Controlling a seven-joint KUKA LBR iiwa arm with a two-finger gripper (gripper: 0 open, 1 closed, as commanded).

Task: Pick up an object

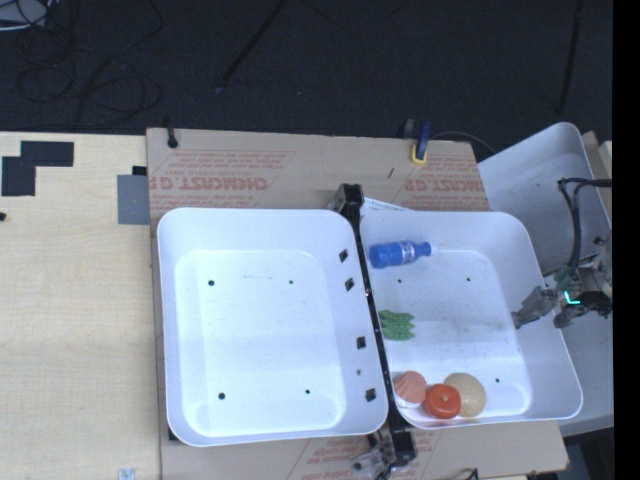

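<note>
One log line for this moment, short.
gripper: at right bin right edge | held: nothing seen | bottle, green item in bin

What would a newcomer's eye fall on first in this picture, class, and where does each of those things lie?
The blue bottle stands out first, lying on its side near the far edge of the right bin. Next comes the cluster in that bin's near corner: a red round piece between a pinkish one and a tan one, with a small green object by the divider. The gripper sits at the bin's right rim.
</note>
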